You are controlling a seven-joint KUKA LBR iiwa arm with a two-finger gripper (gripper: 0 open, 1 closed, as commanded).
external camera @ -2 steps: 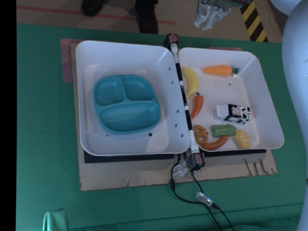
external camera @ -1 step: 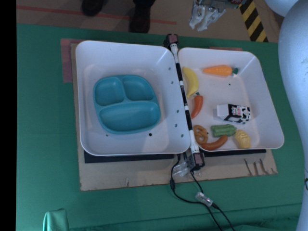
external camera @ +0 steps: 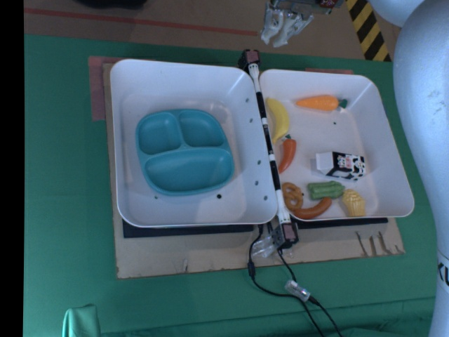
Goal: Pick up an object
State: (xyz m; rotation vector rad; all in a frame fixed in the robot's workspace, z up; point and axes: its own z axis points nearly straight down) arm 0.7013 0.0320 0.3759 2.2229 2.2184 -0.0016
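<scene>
End effector above the far edge, toys in the right bin

Grey arm (external camera: 424,118) reaches in along the right side, and its end effector (external camera: 284,25) hangs beyond the far rim of the two bins, over the floor past the green worktop (external camera: 63,188). Its pale fingers (external camera: 277,27) sit close together with only a narrow gap, and nothing is between them.

The right bin (external camera: 382,118) holds the toys. A carrot (external camera: 319,103) lies at the far side, a banana (external camera: 278,118) and a red chili (external camera: 287,154) lie against the left wall, and a small milk carton (external camera: 341,165) rests near the middle. At the near side, a pretzel (external camera: 292,196), a sausage (external camera: 314,208), a green pickle (external camera: 325,189) and a corn cob (external camera: 353,203) crowd together, touching or nearly so.

The left bin (external camera: 140,83) carries a teal divided plate (external camera: 184,152). A black cable (external camera: 280,286) trails from the bins' near edge across the worktop.
</scene>
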